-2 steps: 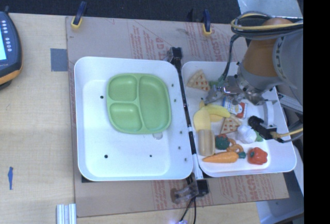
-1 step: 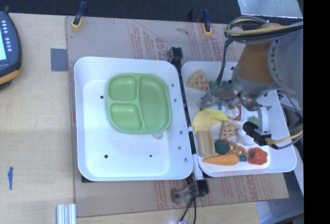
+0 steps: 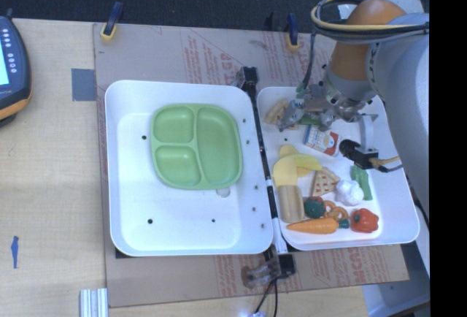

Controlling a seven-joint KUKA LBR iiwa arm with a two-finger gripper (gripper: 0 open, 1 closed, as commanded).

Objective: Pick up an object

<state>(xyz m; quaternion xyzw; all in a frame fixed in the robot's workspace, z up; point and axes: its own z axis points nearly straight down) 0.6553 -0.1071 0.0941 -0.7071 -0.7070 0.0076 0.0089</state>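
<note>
While the arm is seen reaching in over the far end of the right bin, no object can be said to have been picked up. The claw is lowered near the bin's far corner, just above or among the items there, but whether it is wide, narrow or closed on something cannot be told, since the wrist hides much of it. Beside it a small red and white carton lies on the bin floor, apparently not lifted. Further toward the near end, a yellow piece, a cracker-like wedge, a tan cylinder, a carrot, a red pepper and a white lump are all seen resting in the bin, crowded together. A green divided plate lies alone in the left bin. It is judged that the task is at the approach or grasp stage: a grip has yet to be confirmed, and the lift is entirely left to be done.
</note>
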